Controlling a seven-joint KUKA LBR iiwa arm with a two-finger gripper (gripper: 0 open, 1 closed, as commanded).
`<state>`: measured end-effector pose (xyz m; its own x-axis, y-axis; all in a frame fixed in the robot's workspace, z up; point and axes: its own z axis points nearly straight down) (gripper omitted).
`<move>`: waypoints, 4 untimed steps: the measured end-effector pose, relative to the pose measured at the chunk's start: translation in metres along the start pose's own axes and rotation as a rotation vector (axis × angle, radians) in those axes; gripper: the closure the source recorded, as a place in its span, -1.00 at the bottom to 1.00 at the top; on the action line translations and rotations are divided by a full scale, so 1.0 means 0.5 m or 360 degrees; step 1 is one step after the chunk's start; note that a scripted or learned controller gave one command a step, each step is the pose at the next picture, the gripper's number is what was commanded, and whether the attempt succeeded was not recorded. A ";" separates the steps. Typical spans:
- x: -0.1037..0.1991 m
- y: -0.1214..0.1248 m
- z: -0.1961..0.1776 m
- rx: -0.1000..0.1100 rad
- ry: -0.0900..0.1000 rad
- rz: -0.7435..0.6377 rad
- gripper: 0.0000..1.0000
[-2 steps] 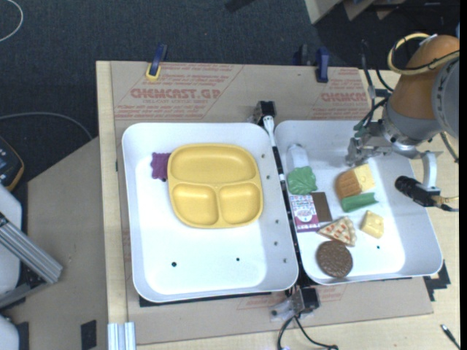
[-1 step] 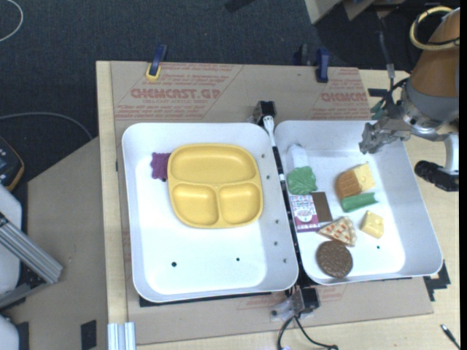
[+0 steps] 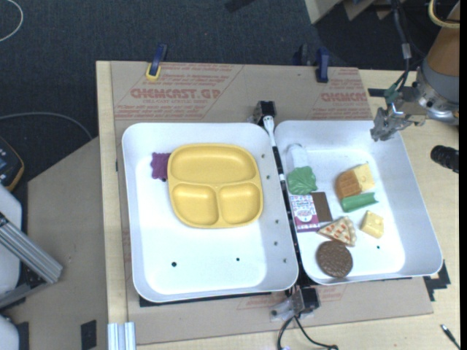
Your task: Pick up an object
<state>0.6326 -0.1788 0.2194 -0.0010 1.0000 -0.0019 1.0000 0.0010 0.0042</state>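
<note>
Right bin (image 3: pixel 408 195) holds a green leafy piece (image 3: pixel 301 179), orange block (image 3: pixel 354 181), pizza slice (image 3: pixel 338 231), cheese wedge (image 3: pixel 373 224) and brown cookie (image 3: pixel 335 259), all lying loose.

One fixed camera above the bench (image 3: pixel 66 195) — slanting down, moderately near.

Purple object (image 3: pixel 159 165) partly hidden under the yellow divided tray (image 3: pixel 215 184), arm (image 3: pixel 444 64) cut off at the right edge, pincer (image 3: pixel 384 127) too small to judge, wrapper (image 3: pixel 307 211) print illegible
</note>
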 end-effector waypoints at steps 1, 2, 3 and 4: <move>0.095 -0.068 -0.012 0.0012 0.0005 -0.0001 1.00; 0.208 -0.123 -0.010 0.0013 0.0006 -0.0003 1.00; 0.299 -0.155 0.001 0.0012 0.0005 -0.0001 1.00; 0.394 -0.209 0.016 0.0015 0.0006 -0.0004 1.00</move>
<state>0.5279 0.0181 0.2105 -0.0038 1.0000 0.0021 1.0000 0.0039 -0.0052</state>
